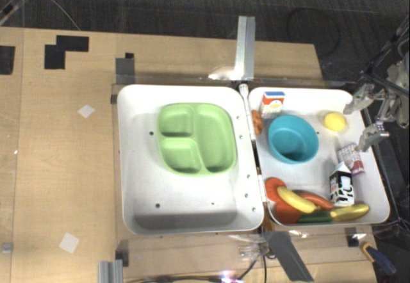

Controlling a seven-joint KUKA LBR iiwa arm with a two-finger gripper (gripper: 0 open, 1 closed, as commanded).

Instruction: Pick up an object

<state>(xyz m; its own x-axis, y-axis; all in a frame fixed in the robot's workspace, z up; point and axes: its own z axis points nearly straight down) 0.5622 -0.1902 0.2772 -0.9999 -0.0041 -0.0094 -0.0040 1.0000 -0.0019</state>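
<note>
My gripper [364,119] hangs over the right rim of the right bin [382,193], open, with nothing between its fingers. Just left of it lies a yellow lemon [334,122]. A blue bowl [293,138] sits in the middle of that bin. Behind the bowl stands a small white, orange and blue carton [272,103], and an orange carrot-like piece [257,123] lies by the bin's left wall. A black and white bottle [343,186] stands below the gripper, with a small striped packet [350,159] above it. Two bananas [296,200] [350,212], a red vegetable [283,209] and a green one [314,217] crowd the front.
The left bin [138,166] holds a green divided plate [195,137]. A metal post [246,48] rises behind the seam between the bins. Wooden bench lies to the left, dark floor beyond. Cables and arm hardware crowd the right edge.
</note>
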